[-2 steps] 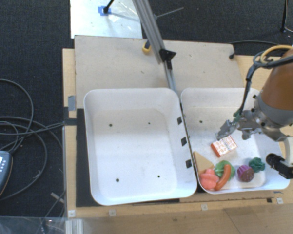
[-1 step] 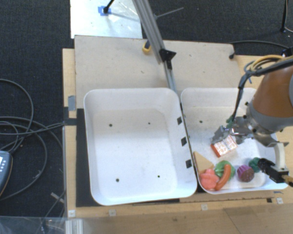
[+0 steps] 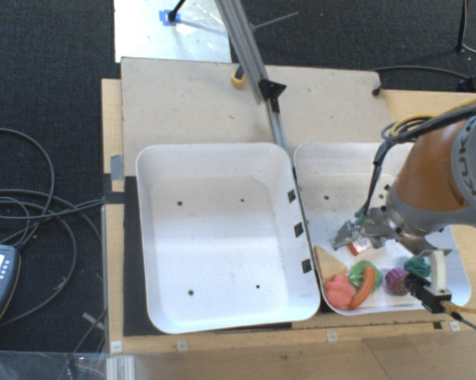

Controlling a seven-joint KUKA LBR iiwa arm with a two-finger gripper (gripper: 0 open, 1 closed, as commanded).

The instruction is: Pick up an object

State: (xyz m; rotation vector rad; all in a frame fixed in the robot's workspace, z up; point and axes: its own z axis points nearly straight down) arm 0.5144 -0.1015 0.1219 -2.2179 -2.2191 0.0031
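My gripper [image 3: 356, 236] hangs low over the near half of the right bin [image 3: 333, 172], below the arm's orange band. Directly under it lies a small red and white object [image 3: 357, 248], partly hidden by the gripper. Toys are bunched in the bin's near corner: a pink-red lumpy piece [image 3: 340, 291], an orange carrot shape [image 3: 365, 286] with a green top, a purple piece [image 3: 396, 279] and a green piece [image 3: 418, 266]. A tan wedge [image 3: 325, 257] rests against the bin's left wall. I see nothing lifted off the bin floor.
The left bin [image 3: 214, 150] sits alongside, sharing a raised edge with the right one. A slanted metal pole [image 3: 245, 38] crosses the bench's far side. Cables [image 3: 32, 212] lie on the floor at left.
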